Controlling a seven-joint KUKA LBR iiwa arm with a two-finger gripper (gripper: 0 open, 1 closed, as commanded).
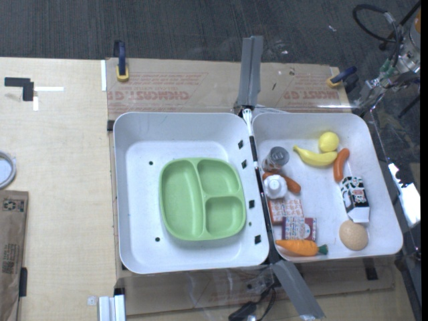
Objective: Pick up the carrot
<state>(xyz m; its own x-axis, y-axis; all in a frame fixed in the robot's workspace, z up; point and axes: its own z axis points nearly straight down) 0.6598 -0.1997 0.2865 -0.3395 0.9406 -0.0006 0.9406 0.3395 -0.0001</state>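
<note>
step: approach carrot | location: front edge of right bin, just below small carton, green top toward egg | gripper: state cannot tell | advice: descend vertically, close across the carrot's narrow width, clear of bin wall

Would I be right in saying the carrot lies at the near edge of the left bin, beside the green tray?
Not quite: the camera view shows the carrot at the near edge of the right bin, not the left. The green tray sits in the left bin, apart from the carrot.
</note>
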